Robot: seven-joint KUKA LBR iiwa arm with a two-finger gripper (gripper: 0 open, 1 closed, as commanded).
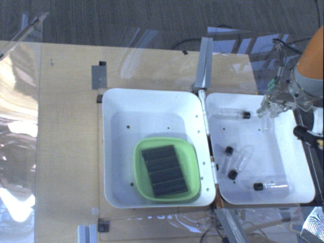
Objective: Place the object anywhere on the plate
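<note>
Vials [238, 163] in the right bin [304, 186] look light, slick and roll-prone, so pinch mid-body; can't tell the gripper [271, 107] state, green plate [139, 158] sits left

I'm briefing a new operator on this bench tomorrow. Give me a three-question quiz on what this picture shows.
1. True or false: the green plate sits in the right bin.
2. Which bin holds the clear vials with black caps? A) left B) right
3. Fill in: the gripper hangs over the right bin's ____ corner, top or bottom in the camera view.

Key: 1 false, it is in the left bin. 2 B, for example this vial. 3 top.
</note>
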